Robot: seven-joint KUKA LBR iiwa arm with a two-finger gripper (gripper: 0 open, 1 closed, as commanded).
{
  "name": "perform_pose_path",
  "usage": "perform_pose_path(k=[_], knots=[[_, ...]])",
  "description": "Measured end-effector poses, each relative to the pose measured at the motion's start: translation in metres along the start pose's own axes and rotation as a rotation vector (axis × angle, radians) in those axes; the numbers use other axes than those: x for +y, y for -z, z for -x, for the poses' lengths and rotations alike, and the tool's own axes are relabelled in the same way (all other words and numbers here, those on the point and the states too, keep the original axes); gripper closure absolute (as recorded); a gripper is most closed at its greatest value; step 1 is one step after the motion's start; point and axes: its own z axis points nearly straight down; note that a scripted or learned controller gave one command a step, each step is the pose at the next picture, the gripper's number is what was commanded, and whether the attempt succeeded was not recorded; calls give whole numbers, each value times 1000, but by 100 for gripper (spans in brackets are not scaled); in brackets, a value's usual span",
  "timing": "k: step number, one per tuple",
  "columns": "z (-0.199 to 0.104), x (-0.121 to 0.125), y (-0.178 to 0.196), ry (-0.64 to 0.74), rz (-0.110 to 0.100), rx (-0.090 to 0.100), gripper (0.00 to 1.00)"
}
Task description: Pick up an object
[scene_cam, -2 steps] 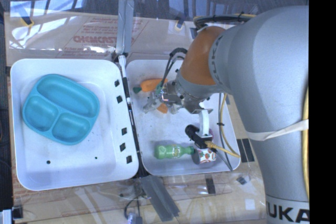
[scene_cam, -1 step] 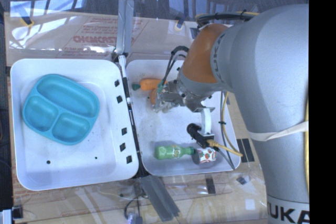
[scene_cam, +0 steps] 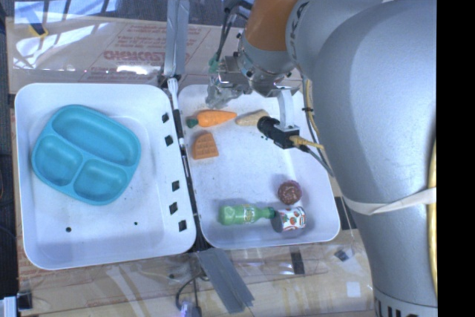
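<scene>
The bench (scene_cam: 89,56) is pale wood-toned board with red printing and a clear glossy sheet reflecting light at the upper left; beyond it lies dark grey ribbed flooring. 2 shallow white plastic bins sit side by side, joined by a strip of black clips. The left bin (scene_cam: 44,241) holds a turquoise plate (scene_cam: 85,154), smooth and rounded, moulded into 3 compartments. The right bin (scene_cam: 245,167) holds 6 small things: an orange carrot (scene_cam: 215,118) with a green tip at the far end, touching a pale beige bread-like piece (scene_cam: 251,116); a tan ridged wafer-shaped block (scene_cam: 205,146) just in front of the carrot; a dark brown round piece (scene_cam: 289,192) near the right wall; a green bottle (scene_cam: 245,214) lying on its side near the front; and a small patterned can (scene_cam: 292,220) at the bottle's cap end. The gripper (scene_cam: 220,89) hangs above the bin's far edge, just behind the carrot; whether it is wide or narrow cannot be told.
</scene>
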Motion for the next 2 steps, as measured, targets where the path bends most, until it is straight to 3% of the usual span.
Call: perform_pose_path(k=[1,2], knots=[[0,0,0,0,-1,0,0],[63,-3,-90,189,0,1,0]])
